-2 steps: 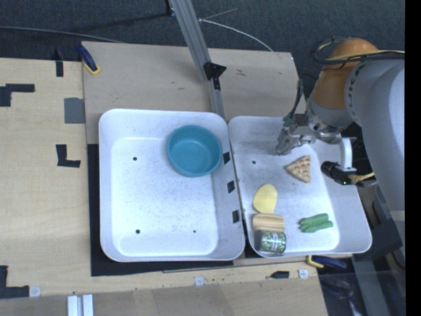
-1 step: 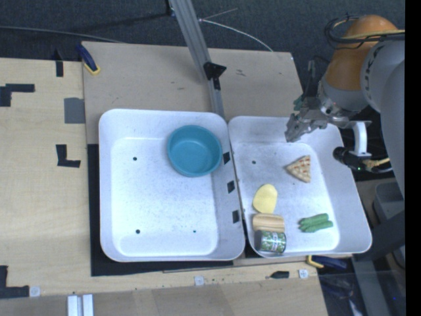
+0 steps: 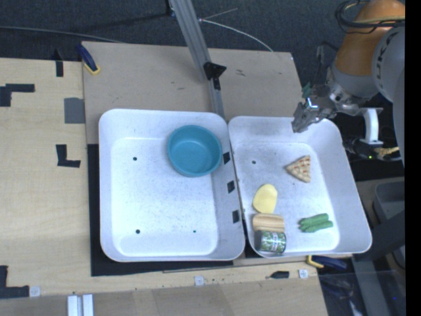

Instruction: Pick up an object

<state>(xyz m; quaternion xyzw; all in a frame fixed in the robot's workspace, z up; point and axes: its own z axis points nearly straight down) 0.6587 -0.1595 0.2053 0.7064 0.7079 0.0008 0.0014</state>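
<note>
My gripper (image 3: 302, 120) hangs over the far right rim of the right bin (image 3: 332, 133), with nothing visible between its fingers. Inside that bin lie a pizza-slice toy (image 3: 299, 168), a yellow rounded piece (image 3: 265, 198), a tan block (image 3: 268, 222), a green can (image 3: 270, 242) and a green bean pod (image 3: 315, 223). The pizza slice is the closest, a short way in front of the gripper. A blue bowl (image 3: 193, 150) stands in the left bin (image 3: 131, 196) at its far right corner.
A slanted metal pole (image 3: 197, 41) runs from the top down to the seam between the bins. The grey arm with its orange band (image 3: 365, 41) fills the upper right. Black tape marks (image 3: 66, 155) dot the wooden bench at left.
</note>
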